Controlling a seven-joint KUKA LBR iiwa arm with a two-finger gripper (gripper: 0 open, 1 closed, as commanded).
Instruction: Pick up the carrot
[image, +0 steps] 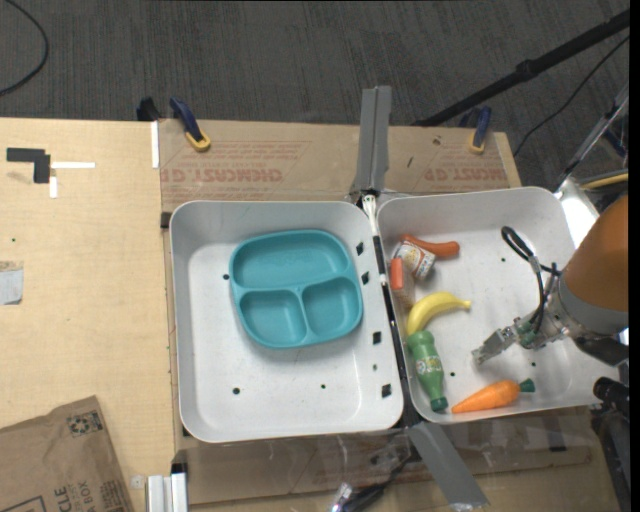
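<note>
We see the orange plastic carrot (487, 396) lying near the front edge of the right white bin (470, 210), while the tool (494, 346) hovers just above it, fingers' spread unclear.

Even, bright overhead light (soft shadows), glare on right bin (575, 215) rim.

Carrot (487, 396) in right bin (470, 205), gripper (492, 345) above.

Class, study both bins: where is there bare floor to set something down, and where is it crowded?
Free: the left bin floor below and beside the teal plate; the right bin's upper middle. Crowded: its left side, with can, banana, bottle, and near the carrot and gripper.
</note>
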